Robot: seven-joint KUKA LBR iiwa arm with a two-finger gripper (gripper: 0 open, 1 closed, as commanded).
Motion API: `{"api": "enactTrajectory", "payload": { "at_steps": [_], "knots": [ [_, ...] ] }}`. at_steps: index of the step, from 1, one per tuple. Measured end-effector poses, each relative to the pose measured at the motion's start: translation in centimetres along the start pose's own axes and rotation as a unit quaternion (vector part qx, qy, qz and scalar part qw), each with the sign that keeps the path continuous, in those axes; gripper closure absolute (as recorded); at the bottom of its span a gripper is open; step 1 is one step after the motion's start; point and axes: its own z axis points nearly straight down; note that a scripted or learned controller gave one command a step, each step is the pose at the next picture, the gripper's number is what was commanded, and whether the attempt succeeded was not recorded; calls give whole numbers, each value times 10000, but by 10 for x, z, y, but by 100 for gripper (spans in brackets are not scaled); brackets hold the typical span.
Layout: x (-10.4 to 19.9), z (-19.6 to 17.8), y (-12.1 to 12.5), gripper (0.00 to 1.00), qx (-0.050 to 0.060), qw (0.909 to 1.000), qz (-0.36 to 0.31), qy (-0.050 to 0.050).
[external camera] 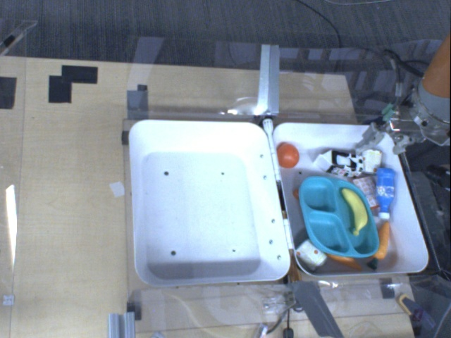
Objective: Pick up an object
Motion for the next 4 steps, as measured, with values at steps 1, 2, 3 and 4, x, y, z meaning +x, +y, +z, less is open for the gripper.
{"api": "enactTrajectory", "payload": {
  "at_steps": [1, 2, 3, 4],
  "knots": [
    [-14, 97, 34, 0, -170, 9993, 327, -34],
    [39, -31, 34, 0, -24, 10000, -93, -5],
    [-15, 85, 31, 0, -13, 9994, 356, -9],
    [-8, 120, 56, 0, -8, 10000, -81, 24]
  ]
}}
